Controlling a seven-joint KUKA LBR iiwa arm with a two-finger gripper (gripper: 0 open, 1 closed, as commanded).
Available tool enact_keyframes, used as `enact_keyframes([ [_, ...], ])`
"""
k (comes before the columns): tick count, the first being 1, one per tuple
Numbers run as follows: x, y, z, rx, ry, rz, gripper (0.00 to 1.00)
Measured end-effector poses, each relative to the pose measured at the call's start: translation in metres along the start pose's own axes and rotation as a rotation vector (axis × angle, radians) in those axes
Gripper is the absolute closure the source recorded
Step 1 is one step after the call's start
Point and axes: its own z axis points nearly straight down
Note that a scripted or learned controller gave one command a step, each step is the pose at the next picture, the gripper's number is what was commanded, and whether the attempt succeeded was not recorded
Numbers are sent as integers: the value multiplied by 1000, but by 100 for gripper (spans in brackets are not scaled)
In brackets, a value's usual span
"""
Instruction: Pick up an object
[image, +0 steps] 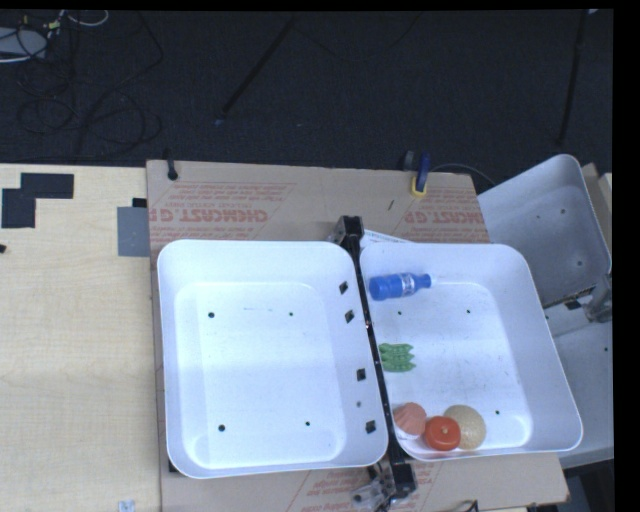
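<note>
I cannot tell how my jaws stand. In the right bin (540, 330), a blue bottle (399, 286) lies on its side at eleven o'clock, a green piece (396, 357) rests at nine by the divider, and at seven a pink piece (410, 418), a red round piece (442, 433) and a tan round piece (467, 425) cluster touching. The left bin (180, 350) sits beside it on the counter (70, 330).

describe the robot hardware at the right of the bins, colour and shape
At the right edge sits a pale grey, flat panel with rounded corners and a few small dark dots on its face. A small darker grey fitting sits at its lower right edge. No cables or markings are readable on it, and I cannot tell whether it belongs to the arm.
</note>
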Motion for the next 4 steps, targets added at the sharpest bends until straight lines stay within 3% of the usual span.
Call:
enact_keyframes([
  [1, 1, 0, 38, 5, 2, 2, 100],
  [2, 0, 0, 8, -1, 0, 0, 100],
  [3, 1, 0, 25, 3, 1, 2, 100],
  [4, 0, 0, 0, -1, 0, 0, 100],
])
